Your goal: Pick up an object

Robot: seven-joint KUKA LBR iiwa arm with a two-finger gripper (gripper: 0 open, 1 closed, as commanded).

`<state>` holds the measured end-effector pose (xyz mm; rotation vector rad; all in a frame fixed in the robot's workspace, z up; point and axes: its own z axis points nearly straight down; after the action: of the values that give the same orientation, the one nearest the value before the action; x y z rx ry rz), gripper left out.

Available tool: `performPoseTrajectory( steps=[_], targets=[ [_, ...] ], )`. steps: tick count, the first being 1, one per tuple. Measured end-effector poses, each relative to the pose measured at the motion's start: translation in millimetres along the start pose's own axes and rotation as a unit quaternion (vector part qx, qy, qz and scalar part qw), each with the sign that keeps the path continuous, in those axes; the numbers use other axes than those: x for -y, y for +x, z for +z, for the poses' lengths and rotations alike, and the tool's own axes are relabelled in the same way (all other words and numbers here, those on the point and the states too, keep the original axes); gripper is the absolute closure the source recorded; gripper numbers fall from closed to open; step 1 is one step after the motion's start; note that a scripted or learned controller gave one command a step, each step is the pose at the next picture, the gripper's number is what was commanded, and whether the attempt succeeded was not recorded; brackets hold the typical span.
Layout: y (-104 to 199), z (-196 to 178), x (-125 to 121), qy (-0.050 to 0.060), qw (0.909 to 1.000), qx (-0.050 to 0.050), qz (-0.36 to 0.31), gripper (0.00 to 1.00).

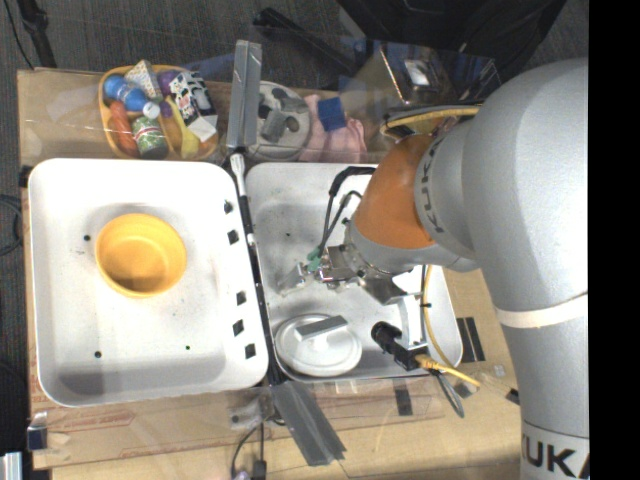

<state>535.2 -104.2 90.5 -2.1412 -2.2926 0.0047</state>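
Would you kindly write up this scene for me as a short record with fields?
left bin: one yellow bowl, upright, left of centre
right bin: one round white dish by the near wall
gripper: low over the right bin's middle, beyond the dish
arm: enters from the right
behind the bins: yellow basket of small items

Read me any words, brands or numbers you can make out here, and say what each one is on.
"KUKA": on the arm, running up its grey wrist beside the orange band.
"KUK", cut off at the picture's bottom edge: on the arm's lower grey segment.
Labels on the packets in the yellow basket: too small to read.
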Motion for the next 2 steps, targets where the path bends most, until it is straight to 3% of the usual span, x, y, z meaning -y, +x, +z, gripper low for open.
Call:
performPoseTrajectory(
  steps=[1, 2],
  targets=[
    [-6.9, -3.6, 55.3, -0.008, 1.0000, 0.002, -0.006, 0.00],
    [-6.8, -12.6, 54.7, -0.006, 0.9999, 0.001, -0.008, 1.00]
  ],
)
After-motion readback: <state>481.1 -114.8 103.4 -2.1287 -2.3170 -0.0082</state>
